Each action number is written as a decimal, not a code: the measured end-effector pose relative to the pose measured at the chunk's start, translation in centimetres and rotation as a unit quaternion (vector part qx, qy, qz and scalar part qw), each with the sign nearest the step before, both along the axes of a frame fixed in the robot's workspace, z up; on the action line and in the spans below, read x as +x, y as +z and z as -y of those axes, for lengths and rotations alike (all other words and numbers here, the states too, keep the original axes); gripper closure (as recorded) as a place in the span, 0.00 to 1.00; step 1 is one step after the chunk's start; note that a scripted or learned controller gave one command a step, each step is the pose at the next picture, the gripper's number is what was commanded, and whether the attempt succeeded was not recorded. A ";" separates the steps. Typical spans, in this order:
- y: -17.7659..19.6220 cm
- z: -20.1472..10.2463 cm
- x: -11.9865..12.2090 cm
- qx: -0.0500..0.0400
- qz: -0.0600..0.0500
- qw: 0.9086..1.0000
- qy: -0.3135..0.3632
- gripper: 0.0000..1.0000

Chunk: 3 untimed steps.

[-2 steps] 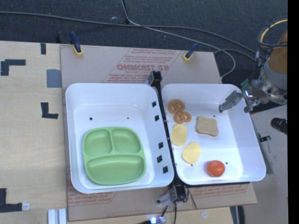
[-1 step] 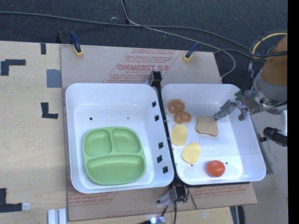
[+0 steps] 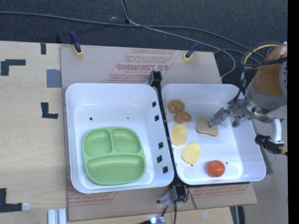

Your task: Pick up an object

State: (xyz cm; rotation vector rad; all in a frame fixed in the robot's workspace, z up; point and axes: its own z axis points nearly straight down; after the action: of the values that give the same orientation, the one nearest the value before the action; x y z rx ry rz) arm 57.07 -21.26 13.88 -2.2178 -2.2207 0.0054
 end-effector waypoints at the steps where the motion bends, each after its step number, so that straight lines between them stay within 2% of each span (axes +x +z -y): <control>1: 1.2 0.0 0.1 -0.001 0.002 1.000 0.001 1.00; 3: 10.0 -1.1 0.2 -0.001 0.004 1.000 0.000 1.00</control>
State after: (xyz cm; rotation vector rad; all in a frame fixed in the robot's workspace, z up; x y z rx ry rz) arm 57.22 -20.19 23.90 -2.2216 -2.2256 -0.0015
